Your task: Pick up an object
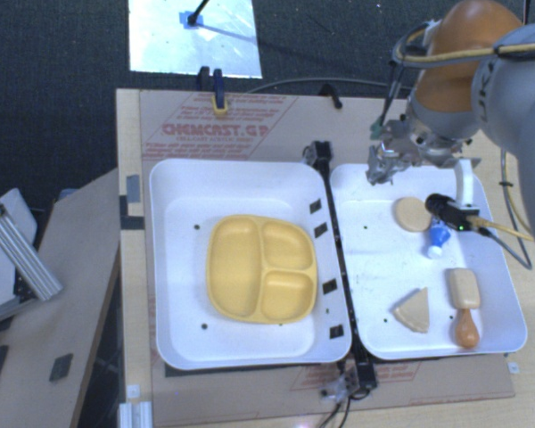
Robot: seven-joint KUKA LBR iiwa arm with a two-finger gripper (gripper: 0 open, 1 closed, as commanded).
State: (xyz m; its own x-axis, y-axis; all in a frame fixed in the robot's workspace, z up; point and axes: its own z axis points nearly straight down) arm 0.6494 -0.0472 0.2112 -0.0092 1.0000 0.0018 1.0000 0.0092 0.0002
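The arm enters from the upper right of the frame, and the hand [385, 166] sits over the upper left corner of the right bin [366, 328], above bare bin floor; whether it is open or closed cannot be told at this angle, and nothing shows between its tips. The step in hand is judged to be the approach: no object is grasped yet. Four candidates lie in the right part of this bin. The round tan disc [411, 214] is nearest, just right of the hand and lower. A small blue-and-white piece [438, 238] lies below the disc. The tan wedge [414, 310] lies toward the lower edge, its apex pointing up the frame. The brush-like object [465, 306] lies at the lower right, long axis near vertical in the frame, pale block uppermost, orange handle end toward the bottom. The left bin [174, 328] holds a yellow divided plate [260, 268]. The next move likely calls for a shift right and a descent over the chosen object.
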